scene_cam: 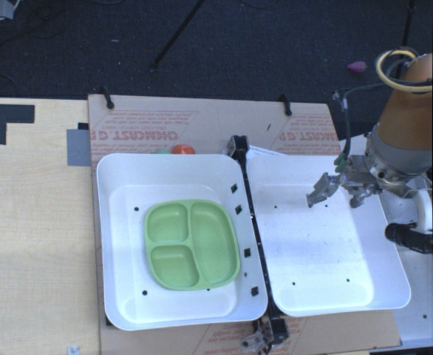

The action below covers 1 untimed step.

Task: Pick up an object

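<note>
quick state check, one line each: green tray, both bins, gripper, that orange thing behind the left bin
green divided plate: lying flat, right way up, in the left bin, compartments bare
left bin: holds the plate
right bin: gripper hangs over its upper right part
gripper: over the right bin, nothing between its fingers
orange object: outside, behind the left bin's far rim, partly hidden

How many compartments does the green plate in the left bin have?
3. The light green plastic divided plate has two compartments side by side toward the far edge, at upper left and right, and one at the lower left nearest the camera.
</note>
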Motion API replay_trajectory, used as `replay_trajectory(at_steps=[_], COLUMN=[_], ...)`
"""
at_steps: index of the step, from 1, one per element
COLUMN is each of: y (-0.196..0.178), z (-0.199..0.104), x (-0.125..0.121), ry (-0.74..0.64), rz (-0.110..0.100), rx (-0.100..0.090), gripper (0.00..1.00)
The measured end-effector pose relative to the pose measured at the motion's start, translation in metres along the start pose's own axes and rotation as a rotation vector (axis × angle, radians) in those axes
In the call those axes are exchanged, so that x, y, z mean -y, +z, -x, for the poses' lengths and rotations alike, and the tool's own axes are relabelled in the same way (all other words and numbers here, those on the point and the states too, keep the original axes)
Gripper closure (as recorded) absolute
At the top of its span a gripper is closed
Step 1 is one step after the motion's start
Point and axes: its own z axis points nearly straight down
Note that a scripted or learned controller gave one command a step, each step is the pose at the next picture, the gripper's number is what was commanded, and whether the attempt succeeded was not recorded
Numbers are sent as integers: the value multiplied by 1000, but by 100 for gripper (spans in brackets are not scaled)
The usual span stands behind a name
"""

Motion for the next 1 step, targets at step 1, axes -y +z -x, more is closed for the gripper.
replay_trajectory(at_steps=[1], y=[-5], z=[0], x=[-2], ry=[-1], rz=[10], rx=[2], gripper=[0])
